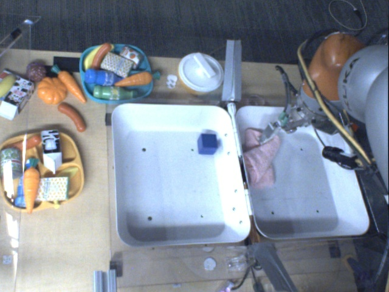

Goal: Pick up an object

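Observation:
A crumpled pink cloth [260, 158] lies in the right bin [316, 218], against its left wall. My gripper [276, 127] reaches in from the right and sits at the cloth's upper right corner. That corner is drawn up into a peak between the fingertips, so the gripper is shut on it. Most of the cloth still rests on the bin floor. A small blue cube [208, 143] sits alone in the left bin [152, 212], near its upper right.
A metal divider post [230, 72] stands behind the gap between the bins. Behind the bins are a white lidded bowl [201, 72] and a blue bowl of toy food [115, 73]. A yellow tray of toys [42, 170] lies far left. Cables [340, 154] trail over the right bin.

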You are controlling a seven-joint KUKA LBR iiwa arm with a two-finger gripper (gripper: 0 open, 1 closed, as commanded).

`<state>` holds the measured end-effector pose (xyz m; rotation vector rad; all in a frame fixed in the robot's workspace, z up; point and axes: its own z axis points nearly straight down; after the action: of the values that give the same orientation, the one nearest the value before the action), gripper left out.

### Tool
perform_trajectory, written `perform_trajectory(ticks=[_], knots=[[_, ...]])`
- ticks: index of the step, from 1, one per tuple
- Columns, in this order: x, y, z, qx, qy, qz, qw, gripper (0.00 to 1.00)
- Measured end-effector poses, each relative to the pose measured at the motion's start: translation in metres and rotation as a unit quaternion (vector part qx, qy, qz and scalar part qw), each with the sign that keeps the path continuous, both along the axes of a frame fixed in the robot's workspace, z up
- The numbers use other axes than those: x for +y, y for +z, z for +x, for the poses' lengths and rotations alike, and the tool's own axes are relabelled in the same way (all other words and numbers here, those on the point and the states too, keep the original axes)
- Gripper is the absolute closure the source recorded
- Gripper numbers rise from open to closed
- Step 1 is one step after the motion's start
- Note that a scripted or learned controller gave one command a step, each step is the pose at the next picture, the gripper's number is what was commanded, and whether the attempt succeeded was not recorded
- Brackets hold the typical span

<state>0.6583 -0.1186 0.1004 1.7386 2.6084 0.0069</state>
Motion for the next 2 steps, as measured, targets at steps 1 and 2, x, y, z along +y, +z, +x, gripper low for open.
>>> perform_trajectory(ticks=[1,2], knots=[[0.001,0.005,0.000,0.001,0.126,-0.0009,0.9920,0.00],[0.023,-0.007,-0.016,-0.006,0.131,-0.0030,0.9914,0.00]])
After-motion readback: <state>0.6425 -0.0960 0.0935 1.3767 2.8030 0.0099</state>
